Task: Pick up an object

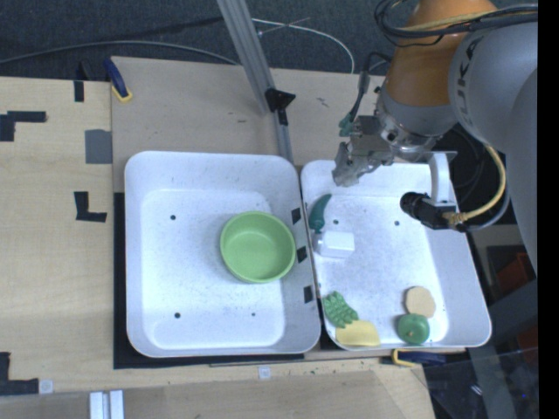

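Note:
My gripper [344,175] hangs over the far left corner of the right bin [454,260], with nothing visible between its tips. Just below it lies a dark teal curved object [319,209] against the bin's left wall. A small white block [337,243] sits beside that. Along the near edge of the right bin lie a green ridged piece [337,306], a yellow piece [357,333], a round green object [413,328] and a tan round piece [420,301].
A green bowl [257,247] sits in the middle of the left bin [157,234]. A grey metal pole [253,59] slants down to the far edge between the bins. The arm's body and a black cable fitting [424,208] overhang the right bin's far right.

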`<state>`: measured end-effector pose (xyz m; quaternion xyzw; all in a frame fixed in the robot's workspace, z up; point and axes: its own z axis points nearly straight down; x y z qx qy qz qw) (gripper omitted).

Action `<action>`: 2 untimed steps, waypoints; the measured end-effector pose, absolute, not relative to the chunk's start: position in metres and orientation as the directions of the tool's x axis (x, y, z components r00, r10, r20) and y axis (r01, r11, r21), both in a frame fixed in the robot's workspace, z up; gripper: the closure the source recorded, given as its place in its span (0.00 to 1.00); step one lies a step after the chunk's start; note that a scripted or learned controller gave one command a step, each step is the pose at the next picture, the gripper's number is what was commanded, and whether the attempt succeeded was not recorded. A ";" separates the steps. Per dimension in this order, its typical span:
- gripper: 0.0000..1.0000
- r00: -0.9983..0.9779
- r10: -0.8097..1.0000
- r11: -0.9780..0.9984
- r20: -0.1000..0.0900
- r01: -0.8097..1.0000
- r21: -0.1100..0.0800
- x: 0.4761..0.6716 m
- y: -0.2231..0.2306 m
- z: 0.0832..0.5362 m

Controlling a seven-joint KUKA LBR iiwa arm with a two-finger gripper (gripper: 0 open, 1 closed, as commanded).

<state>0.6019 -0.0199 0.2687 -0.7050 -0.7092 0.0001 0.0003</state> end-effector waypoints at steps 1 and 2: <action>1.00 -0.006 1.000 0.006 0.000 1.000 0.000 0.629 0.032 0.260; 1.00 -0.004 1.000 0.004 -0.001 1.000 -0.002 0.653 0.070 0.238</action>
